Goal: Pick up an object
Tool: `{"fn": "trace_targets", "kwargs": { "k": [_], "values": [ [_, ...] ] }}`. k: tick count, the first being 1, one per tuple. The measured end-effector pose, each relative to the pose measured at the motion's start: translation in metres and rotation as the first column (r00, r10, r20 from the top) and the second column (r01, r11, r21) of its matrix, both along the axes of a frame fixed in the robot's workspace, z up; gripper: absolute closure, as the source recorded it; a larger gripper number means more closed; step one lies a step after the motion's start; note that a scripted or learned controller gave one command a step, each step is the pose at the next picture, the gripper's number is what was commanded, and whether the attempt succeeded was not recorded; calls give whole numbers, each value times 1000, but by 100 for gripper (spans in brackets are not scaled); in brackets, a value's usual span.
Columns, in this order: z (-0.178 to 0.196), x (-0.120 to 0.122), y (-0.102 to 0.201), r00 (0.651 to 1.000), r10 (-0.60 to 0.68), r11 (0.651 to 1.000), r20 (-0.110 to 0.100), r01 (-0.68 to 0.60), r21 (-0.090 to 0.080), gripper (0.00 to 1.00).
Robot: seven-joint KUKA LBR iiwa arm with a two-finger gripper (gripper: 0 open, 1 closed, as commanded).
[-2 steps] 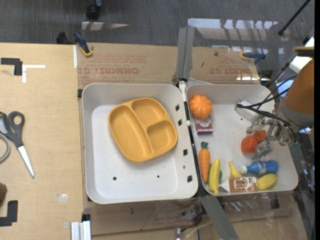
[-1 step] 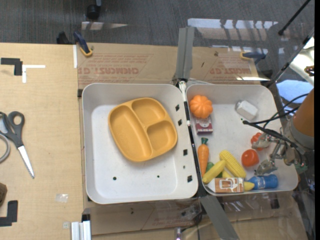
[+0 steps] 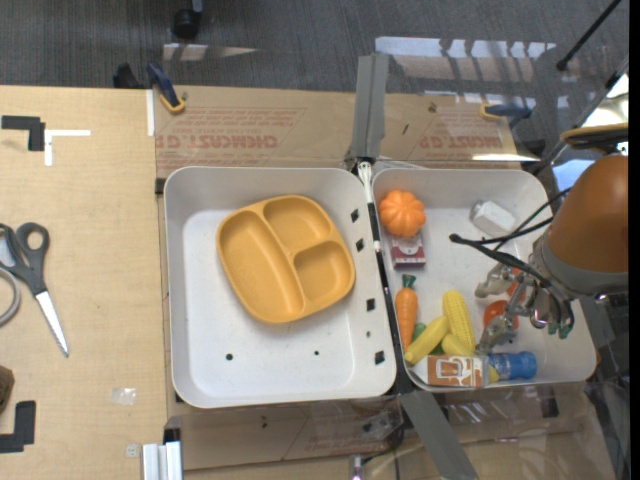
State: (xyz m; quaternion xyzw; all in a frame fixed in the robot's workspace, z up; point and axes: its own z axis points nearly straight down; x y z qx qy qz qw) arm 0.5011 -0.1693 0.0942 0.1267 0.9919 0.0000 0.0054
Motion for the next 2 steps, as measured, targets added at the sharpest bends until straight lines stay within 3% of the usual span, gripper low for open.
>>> {"fn": "trace_targets", "kwargs": {
  "k": [1, 2],
  "values": [
    [10, 2, 0, 1000, 4, 1000, 2, -4, -2, 100],
    [142, 61, 108, 1000, 0, 1000, -9, 0, 2, 100]
  ]
}}
